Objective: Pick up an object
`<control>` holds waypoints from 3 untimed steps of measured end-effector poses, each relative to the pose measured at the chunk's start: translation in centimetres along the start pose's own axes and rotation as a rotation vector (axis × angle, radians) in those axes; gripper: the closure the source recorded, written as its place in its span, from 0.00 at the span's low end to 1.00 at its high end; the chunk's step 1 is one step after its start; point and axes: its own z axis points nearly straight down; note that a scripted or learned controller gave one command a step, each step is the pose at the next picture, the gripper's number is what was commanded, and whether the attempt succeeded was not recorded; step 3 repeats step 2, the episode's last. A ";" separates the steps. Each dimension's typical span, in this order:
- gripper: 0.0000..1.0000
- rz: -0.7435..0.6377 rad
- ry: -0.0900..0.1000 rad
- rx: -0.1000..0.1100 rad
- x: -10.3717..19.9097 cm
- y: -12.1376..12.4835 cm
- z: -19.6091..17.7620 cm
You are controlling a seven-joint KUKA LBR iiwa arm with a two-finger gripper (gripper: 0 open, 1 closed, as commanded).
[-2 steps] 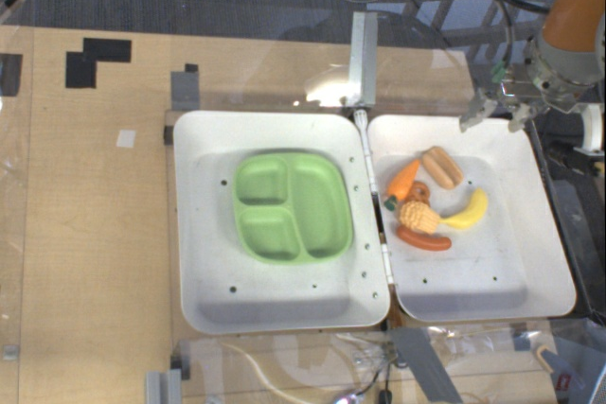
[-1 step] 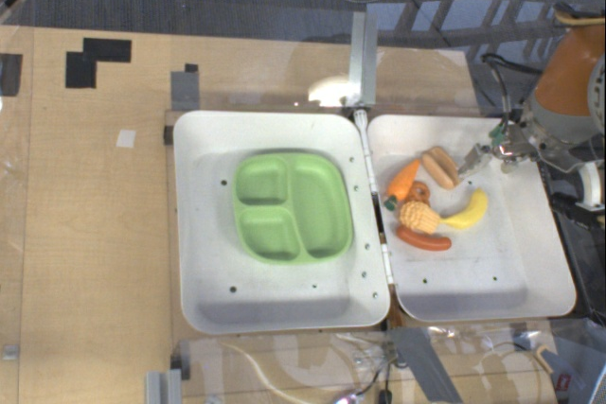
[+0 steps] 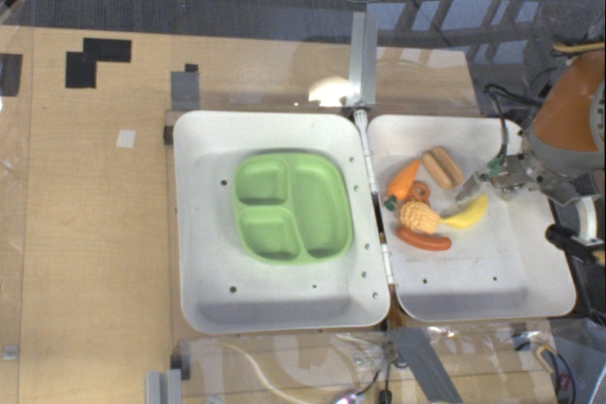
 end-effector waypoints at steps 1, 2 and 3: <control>1.00 -0.001 -0.001 -0.008 0.1 0.3 -1.3; 1.00 0.041 0.000 0.003 1.9 -1.0 -11.5; 1.00 0.041 0.000 0.003 1.9 -1.0 -11.5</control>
